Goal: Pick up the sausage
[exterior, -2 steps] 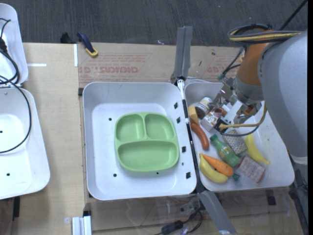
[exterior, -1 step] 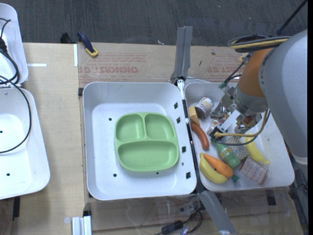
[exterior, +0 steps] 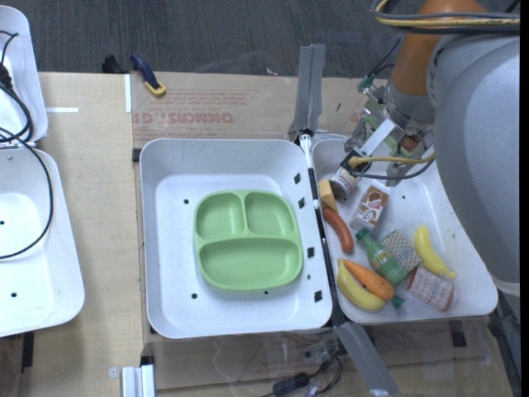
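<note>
The sausage (exterior: 337,227), a reddish-orange link, lies along the left wall of the right bin (exterior: 463,222), pointing roughly front to back. Its far end sits beside a small yellow block (exterior: 326,191). My gripper (exterior: 384,132) hangs over the far end of the right bin, up and to the right of the sausage and well apart from it. Nothing can be seen held in it.
Around the sausage lie a small dark jar (exterior: 344,183), a carton (exterior: 370,208), a green bottle (exterior: 382,256), a carrot (exterior: 369,278), two bananas (exterior: 359,293) (exterior: 432,251) and a red packet (exterior: 430,289). The left bin (exterior: 165,238) holds a green divided plate (exterior: 246,240).
</note>
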Robot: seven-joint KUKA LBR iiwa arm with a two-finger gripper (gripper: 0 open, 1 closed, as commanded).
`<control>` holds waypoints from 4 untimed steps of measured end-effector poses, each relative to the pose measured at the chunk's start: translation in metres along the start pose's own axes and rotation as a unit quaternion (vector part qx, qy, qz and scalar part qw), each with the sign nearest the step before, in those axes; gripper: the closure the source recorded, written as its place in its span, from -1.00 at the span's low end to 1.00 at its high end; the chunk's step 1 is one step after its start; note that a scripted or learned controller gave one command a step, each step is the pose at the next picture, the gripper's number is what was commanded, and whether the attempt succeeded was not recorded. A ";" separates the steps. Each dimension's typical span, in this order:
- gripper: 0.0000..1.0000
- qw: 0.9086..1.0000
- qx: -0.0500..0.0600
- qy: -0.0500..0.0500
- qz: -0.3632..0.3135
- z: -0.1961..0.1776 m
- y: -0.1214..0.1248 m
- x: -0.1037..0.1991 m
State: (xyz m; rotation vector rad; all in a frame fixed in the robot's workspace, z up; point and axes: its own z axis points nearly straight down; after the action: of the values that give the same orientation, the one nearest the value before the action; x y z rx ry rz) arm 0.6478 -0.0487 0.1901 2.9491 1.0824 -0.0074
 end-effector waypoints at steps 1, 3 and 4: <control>1.00 1.000 0.002 -0.004 -0.003 -0.005 0.000 0.000; -1.00 0.999 0.001 -0.001 -0.035 0.002 -0.088 -0.005; -1.00 0.995 -0.007 -0.004 -0.098 0.047 -0.148 0.023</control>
State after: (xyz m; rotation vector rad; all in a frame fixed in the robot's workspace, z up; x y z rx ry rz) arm 0.5700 0.0790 0.1430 2.8142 1.3599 -0.0100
